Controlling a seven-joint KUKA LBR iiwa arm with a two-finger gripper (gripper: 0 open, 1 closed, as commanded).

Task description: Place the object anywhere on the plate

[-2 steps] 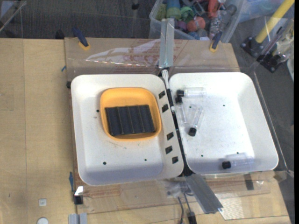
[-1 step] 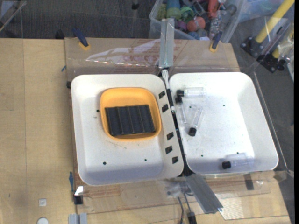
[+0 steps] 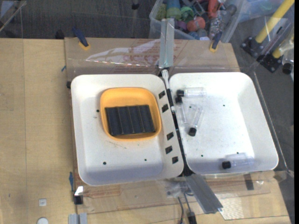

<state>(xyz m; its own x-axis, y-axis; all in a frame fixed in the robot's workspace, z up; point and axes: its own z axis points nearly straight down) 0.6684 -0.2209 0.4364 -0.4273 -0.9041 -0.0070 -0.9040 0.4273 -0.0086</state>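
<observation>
At the near edge of the right shallow white plastic bin, a clear plastic tube with a black cap lies almost level with the rim, its cap end toward the left. Farther in, two more clear capped tubes lie side by side near the divider, long axes running roughly near to far with a slight tilt; one black cap sits at the near end. Beyond them a fourth clear tube lies crosswise, black cap at its left.

In the left white bin, a rounded-square orange plate with a glossy raised rim carries a dark ribbed rectangular block, ridges running near to far, long axis left to right.

Behind the bins, on the wooden counter, stands a clear tub of colourful toys.
</observation>
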